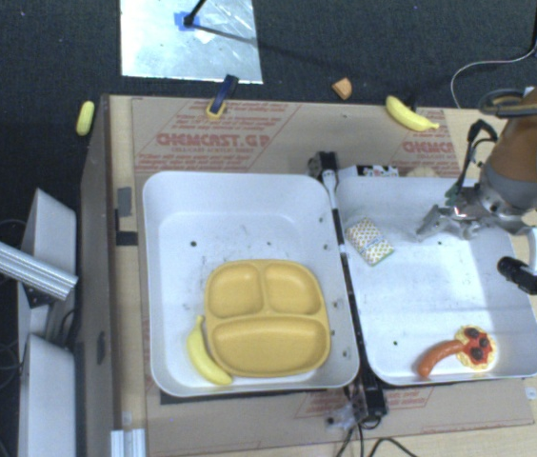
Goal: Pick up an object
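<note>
1. Camera view: tool [443,219] sits low over the right bin [535,350], at about 1 o'clock of that bin's floor, arm entering from 3 o'clock. Placement reads as a descent or hover over bare floor, not over any object.
2. Tool state: fingers splayed partly open, pointing toward 9 o'clock; nothing visible between them. No grasp.
3. Candidate task objects in the right bin: a small patterned block [369,241] at 10 o'clock of the bin, near the divider; a sausage-and-berry toy [459,349] at 6 o'clock, near the front wall. Both well apart from the tool.
4. Patterned block: soft-looking, rounded rectangle, pale with a dotted or woven print, lying flat and skewed. Judged easiest to pinch, narrow across.
5. Sausage toy: glossy plastic, curved orange-red sausage joined to a yellow piece with dark red berries. Irregular shape, likely to slip.
6. Left bin [169,255] holds a yellow divided plate [267,317], matte moulded plastic, three compartments, too wide for the tool. A yellow banana [204,355] lies touching its 8 o'clock edge.
7. Surface [278,131] is printed cardboard; a second banana [408,114] rests on it outside the bins at 12 o'clock, likely stray.
</note>
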`<state>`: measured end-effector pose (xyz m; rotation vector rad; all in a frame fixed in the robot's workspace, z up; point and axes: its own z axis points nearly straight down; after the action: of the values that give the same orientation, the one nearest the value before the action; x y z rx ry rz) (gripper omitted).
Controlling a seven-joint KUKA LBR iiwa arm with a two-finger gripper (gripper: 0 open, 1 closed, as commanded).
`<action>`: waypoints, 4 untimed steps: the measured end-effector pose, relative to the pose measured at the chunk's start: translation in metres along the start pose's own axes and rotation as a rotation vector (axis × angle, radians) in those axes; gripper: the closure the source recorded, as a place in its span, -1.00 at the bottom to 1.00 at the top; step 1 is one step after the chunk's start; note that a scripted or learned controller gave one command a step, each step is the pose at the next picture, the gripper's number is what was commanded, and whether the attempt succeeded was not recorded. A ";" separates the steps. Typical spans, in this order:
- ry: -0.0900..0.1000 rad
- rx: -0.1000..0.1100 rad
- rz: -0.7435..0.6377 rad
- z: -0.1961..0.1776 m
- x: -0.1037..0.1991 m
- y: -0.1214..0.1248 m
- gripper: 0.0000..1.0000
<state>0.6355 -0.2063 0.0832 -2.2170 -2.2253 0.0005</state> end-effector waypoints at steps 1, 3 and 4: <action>-0.003 -0.006 -0.003 -0.013 0.000 0.002 1.00; -0.006 -0.013 -0.008 -0.036 -0.001 0.004 1.00; -0.007 -0.017 -0.010 -0.047 -0.001 0.005 1.00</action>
<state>0.6409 -0.2075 0.1300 -2.2173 -2.2485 -0.0100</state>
